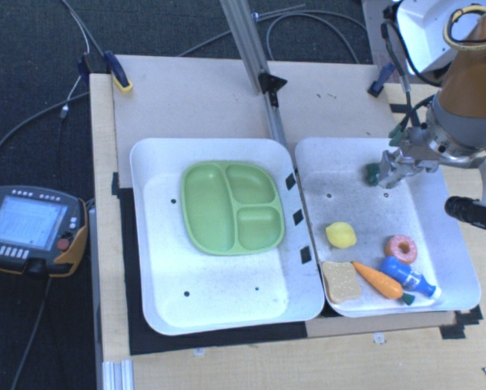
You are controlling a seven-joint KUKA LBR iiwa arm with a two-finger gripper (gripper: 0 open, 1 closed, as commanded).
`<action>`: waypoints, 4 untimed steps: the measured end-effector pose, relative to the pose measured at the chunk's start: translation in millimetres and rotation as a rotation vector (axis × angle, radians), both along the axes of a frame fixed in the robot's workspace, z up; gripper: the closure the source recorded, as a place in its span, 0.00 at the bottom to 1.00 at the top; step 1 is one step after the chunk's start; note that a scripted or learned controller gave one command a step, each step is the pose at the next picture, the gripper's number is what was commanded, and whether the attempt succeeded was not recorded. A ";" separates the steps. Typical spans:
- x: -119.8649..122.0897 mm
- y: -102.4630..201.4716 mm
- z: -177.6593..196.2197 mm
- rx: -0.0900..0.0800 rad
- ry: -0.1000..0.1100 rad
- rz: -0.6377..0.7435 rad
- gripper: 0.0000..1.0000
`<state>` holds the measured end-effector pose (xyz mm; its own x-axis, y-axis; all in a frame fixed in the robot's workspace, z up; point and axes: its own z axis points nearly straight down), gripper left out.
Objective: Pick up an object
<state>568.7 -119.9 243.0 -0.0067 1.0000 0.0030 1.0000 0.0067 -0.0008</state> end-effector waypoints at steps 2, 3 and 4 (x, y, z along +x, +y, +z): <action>24.2 102.5 -12.5 -0.001 -0.002 0.000 1.00; 33.0 146.2 -15.6 -0.001 -0.002 -0.001 1.00; 44.9 206.5 -8.6 0.000 -0.003 0.001 1.00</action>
